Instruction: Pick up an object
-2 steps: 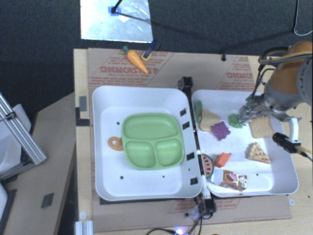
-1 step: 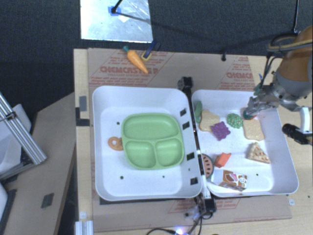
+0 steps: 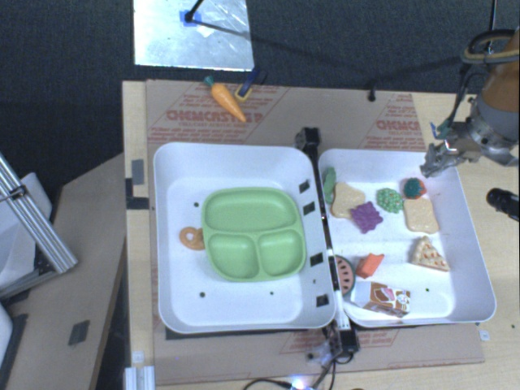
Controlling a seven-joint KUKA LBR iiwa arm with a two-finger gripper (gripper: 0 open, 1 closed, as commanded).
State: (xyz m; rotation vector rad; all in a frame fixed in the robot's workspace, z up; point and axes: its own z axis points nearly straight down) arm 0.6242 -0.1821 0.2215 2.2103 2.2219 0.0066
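Risk: we think the claw (image 3: 432, 162) can come down on the back rim of the right bin (image 3: 471, 218) and not on a toy, because it hangs just over that edge.
Second risk: the toys lie close together, so we may push one and not lift it.
Arm pose: the arm (image 3: 496, 96) reaches in from the right, wrist bent down towards the bin's back right corner.
Claw state: we cannot tell if it is apart or together; we see nothing between it.
Nearest object: the small teal toy (image 3: 414, 188) lies in the right bin, just below the claw.
Other object: the tan toast piece (image 3: 421, 215) lies just beside it.
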